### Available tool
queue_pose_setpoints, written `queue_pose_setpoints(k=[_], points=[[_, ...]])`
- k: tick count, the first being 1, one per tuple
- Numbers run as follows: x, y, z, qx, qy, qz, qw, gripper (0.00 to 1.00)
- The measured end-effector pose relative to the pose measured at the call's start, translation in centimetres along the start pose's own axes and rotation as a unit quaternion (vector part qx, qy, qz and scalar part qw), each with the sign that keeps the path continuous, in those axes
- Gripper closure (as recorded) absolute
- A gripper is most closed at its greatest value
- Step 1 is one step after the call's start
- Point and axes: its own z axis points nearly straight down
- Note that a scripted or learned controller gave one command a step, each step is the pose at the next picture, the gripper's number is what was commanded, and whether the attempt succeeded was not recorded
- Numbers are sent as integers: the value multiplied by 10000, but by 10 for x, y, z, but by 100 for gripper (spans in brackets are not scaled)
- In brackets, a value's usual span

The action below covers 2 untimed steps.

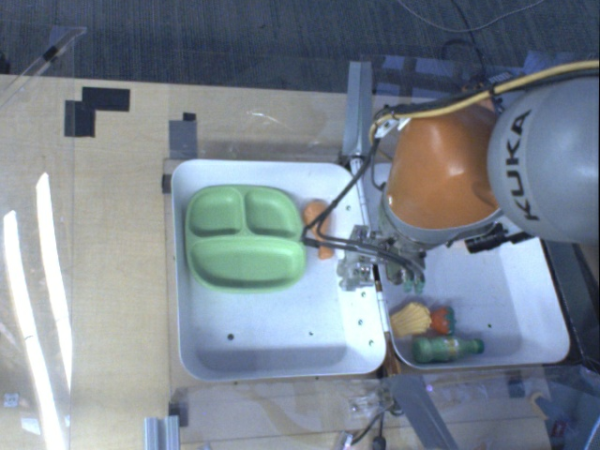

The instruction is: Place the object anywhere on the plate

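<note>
A green divided plate (246, 236) lies in the left white bin (272, 345), toward its back. An orange object (316, 214) rests on the bin floor just off the plate's right edge, and dark cables and a thin bar cross over part of it. My gripper (359, 262) hangs low over the right side of the left bin, close to the wall between the two bins and a little right of the orange object. The grey wrist with its orange band (441, 181) sits above and to the right of it.
The right bin (525, 289) holds a yellow item (410, 320), a small red and orange item (442, 320) and a green bottle (448, 348) lying on its side near the front. The arm covers that bin's back left part.
</note>
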Motion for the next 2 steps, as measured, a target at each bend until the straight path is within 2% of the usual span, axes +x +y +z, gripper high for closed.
queue_pose_setpoints(k=[1, 2], points=[[-52, 35, -94, -9, -6, -451, 9990, 100], [-59, 113, 51, -6, 39, -208, 9998, 100]])
